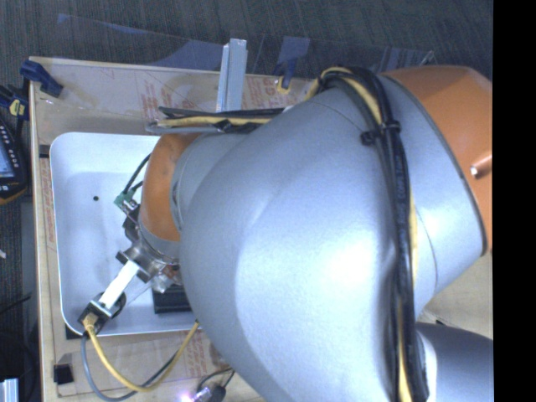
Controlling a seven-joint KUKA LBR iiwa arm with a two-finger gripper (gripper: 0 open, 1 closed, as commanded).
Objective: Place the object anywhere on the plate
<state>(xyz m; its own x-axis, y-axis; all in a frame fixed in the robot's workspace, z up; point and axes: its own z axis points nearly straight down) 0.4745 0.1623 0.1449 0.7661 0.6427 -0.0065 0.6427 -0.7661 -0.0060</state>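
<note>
My grey arm (335, 249) with its orange band (159, 191) reaches far across the left white bin (84, 191) and covers most of the bench. Its wrist points down toward the bin's near edge. A dark block of the gripper (172, 299) pokes out under the wrist, low over the bin floor near the front rim. A white bracket (111, 295) with a yellow cable sticks out to the left of it. The arm hides whatever lies beneath it.
A yellow cable (126, 375) loops over the bin's front rim onto the bench. An aluminium post (234, 74) stands behind the bin. A blue clamp (38, 77) sits at the bench's far left corner. A small dark speck (95, 198) marks the bin floor.
</note>
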